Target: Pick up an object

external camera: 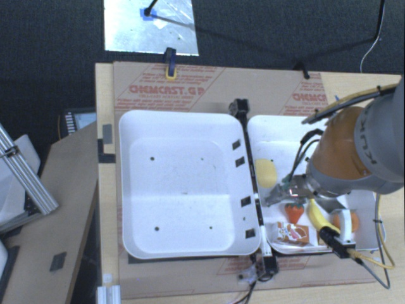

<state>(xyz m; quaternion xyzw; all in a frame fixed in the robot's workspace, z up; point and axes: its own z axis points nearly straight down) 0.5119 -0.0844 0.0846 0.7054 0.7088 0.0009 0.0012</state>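
- Objects for the pick lay crowded in the right bin [278,126]: a pale yellow lump [266,171] near its left wall, a small red-orange piece [294,213], a yellow banana-shaped item [317,213], a flat printed packet [292,233] at the near edge, and a round orange thing [350,221] half hidden by the arm.
- We saw the pincer [285,195] low in that bin, just above the red-orange piece and just beside the yellow lump; whether its fingers were spread or pressed together we could not tell, and we saw nothing clearly between them.
- We judged the main risk to be a miss or a double catch: the pieces sat so near each other that a closing grip could nudge one aside or snag two.
- A second risk, as we judged it, was the divider [249,170] between the bins, close to the pincer's left.
- The left bin [183,189] sat alongside on the surface [209,81], with cardboard under both bins, a yellow clamp [171,64] at the far edge and a shiny metal sheet [150,18] beyond.
- The arm's bulky grey and orange wrist [354,151] blocked our view of the bin's right side.
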